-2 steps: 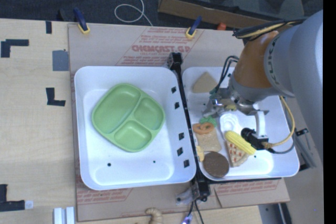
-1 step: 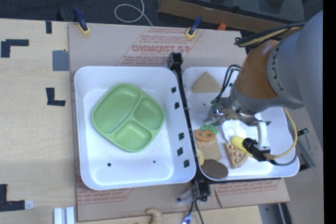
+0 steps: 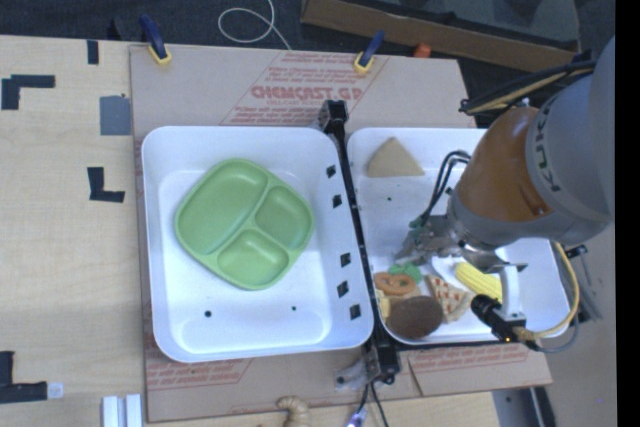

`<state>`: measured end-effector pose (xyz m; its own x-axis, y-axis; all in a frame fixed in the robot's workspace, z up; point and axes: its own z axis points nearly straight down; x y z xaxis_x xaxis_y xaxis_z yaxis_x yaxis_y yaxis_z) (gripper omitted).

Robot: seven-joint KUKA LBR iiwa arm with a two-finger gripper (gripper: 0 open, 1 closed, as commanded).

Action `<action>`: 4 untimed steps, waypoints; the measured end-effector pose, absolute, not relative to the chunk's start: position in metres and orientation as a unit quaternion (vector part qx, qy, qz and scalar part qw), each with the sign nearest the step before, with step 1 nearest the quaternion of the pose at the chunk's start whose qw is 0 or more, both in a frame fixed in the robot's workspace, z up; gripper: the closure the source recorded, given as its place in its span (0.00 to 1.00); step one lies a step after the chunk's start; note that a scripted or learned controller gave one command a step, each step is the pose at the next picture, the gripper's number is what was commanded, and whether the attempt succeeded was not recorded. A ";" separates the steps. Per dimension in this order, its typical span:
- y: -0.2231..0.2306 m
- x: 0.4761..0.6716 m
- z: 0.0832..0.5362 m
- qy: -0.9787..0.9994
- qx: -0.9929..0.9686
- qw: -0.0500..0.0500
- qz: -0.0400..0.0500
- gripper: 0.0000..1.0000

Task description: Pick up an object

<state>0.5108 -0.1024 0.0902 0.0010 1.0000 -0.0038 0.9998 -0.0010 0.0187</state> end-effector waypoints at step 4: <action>-0.095 0.625 0.088 0.708 0.706 0.002 0.002 0.00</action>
